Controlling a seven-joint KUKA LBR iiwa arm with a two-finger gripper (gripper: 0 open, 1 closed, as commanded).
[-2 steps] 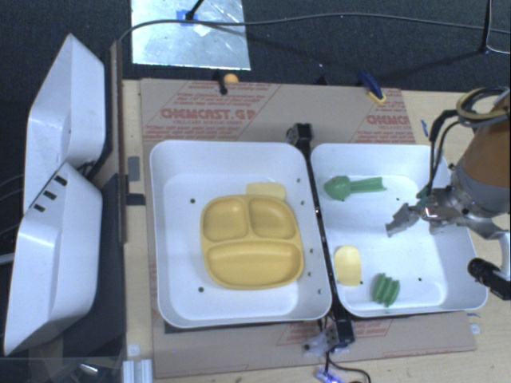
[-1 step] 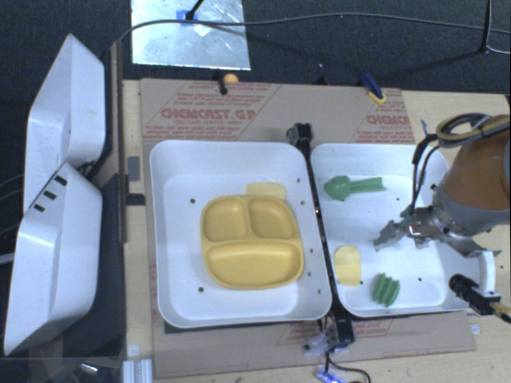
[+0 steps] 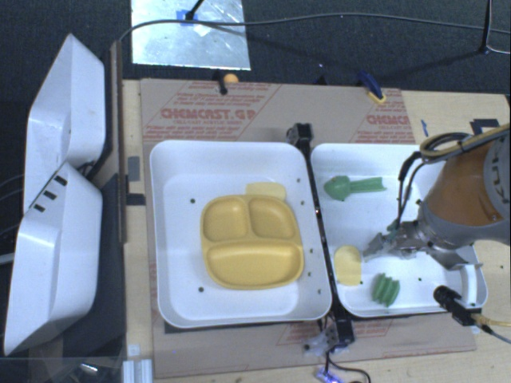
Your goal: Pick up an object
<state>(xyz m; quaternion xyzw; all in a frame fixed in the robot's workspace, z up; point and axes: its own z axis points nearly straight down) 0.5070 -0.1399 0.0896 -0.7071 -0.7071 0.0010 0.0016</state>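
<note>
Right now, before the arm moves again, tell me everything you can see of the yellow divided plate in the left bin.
The yellow divided plate is pale yellow, looks like moulded plastic, and has rounded corners. Raised ridges split it into three compartments: two smaller ones on the far side, one wide one on the near side. It lies flat and upright on the floor of the left bin, roughly centred. A pale yellow block sits against its far edge; whether they touch is unclear.

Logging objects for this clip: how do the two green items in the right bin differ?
The green scoop is paler, longer, and lies near the bin's far side; the green ridged piece is darker, stubbier, and lies near the front wall. The scoop has a rounded head and handle; the ridged piece is grooved. Both lie untouched in the right bin.
</note>
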